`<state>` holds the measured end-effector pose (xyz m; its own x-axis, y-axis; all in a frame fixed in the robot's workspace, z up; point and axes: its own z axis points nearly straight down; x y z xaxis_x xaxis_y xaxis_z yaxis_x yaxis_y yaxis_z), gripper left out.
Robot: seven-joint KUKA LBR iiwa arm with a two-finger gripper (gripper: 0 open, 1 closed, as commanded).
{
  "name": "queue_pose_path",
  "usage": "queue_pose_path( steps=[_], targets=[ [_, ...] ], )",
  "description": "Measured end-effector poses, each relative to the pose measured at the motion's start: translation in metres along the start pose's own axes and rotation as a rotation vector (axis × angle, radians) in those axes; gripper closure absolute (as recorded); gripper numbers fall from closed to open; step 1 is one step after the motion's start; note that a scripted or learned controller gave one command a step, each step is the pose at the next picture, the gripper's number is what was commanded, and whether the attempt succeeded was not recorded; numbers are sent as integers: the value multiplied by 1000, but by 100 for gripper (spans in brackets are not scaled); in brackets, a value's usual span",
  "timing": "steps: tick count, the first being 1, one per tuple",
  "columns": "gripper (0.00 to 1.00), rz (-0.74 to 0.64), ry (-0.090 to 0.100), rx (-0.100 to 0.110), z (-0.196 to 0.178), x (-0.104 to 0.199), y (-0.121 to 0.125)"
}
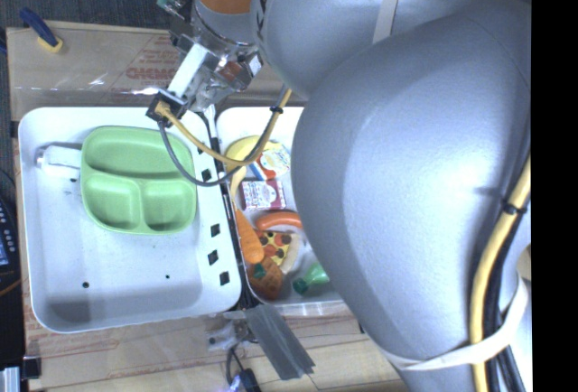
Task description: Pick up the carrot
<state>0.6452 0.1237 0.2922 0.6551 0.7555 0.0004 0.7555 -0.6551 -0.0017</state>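
Reaching the carrot [248, 242], tight against the cluttered bin's [307, 303] wall, needs a steep, aligned descent; the gripper's [217, 79] opening cannot be told.

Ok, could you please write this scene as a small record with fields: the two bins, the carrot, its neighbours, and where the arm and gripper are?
left bin: white, holds a green divided plate
right bin: white, partly covered by the grey arm
carrot: orange, lies in the right bin by its left wall, not held
neighbours: toy pizza slice, small carton, yellow item
gripper: near the bins' far edge, apart from the carrot
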Motion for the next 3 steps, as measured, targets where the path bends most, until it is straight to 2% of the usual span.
queue_pose_path(
  steps=[1,2,3],
  targets=[
    [100,193,0,0,180,43,-55],
    [100,400,2,-2,199,-17,2],
    [100,651,1,-2,100,-20,20]
  ],
)
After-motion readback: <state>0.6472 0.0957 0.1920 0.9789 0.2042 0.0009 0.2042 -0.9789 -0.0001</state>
